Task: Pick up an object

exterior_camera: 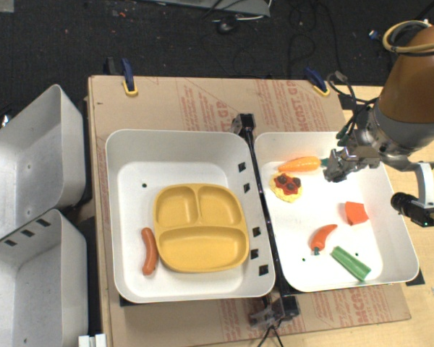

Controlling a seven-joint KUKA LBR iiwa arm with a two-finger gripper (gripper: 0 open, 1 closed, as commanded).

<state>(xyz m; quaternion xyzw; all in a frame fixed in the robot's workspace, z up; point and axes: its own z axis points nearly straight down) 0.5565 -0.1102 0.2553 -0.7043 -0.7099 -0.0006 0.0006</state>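
Dark pincer [335, 169] hangs at the right white plastic bin's [390, 186] one-o'clock corner, just right of the orange toy carrot [299, 164]; can't tell if it's open or closed. Nothing seen between its tips. Risk: descending here it clips the carrot's end and rolls it toward the small round pastry with dark berries [287, 186] at seven o'clock of the carrot, or closes on air.
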